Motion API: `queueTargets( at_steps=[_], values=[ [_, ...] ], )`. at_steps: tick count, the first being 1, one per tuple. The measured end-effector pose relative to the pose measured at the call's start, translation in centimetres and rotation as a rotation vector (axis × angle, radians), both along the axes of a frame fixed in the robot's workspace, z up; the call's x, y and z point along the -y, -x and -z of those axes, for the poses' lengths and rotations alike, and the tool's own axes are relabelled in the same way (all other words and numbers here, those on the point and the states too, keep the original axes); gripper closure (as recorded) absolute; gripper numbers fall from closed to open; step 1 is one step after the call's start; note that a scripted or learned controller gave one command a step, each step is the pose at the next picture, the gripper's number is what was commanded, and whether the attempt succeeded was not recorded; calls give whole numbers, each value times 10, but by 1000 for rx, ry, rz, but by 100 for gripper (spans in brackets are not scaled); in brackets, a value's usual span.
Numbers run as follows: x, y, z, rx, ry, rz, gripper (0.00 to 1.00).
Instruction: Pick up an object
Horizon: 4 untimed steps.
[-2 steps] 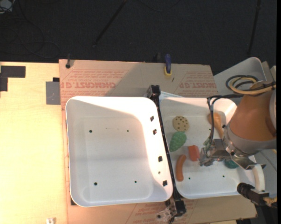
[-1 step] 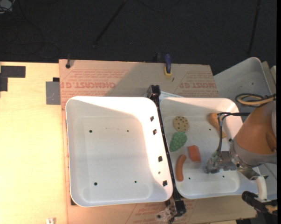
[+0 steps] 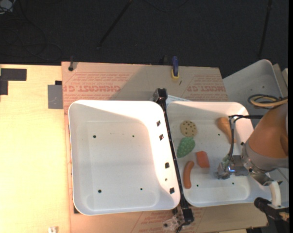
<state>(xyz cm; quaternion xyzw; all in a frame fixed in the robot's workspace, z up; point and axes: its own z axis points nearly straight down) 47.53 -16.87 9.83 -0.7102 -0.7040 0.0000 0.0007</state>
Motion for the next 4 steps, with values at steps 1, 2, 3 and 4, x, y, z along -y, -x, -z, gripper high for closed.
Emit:
queueTargets(
  at_steps=[1,2,3,4],
  values=[
    [-55,-18,-135,11,1,-15,100],
    [-124,-1,-249,9,0,-17,100],
    [-111,2,-112,-12,-1,-6,100],
    [-43,-13,16,0,3,-2,100]
  ],
)
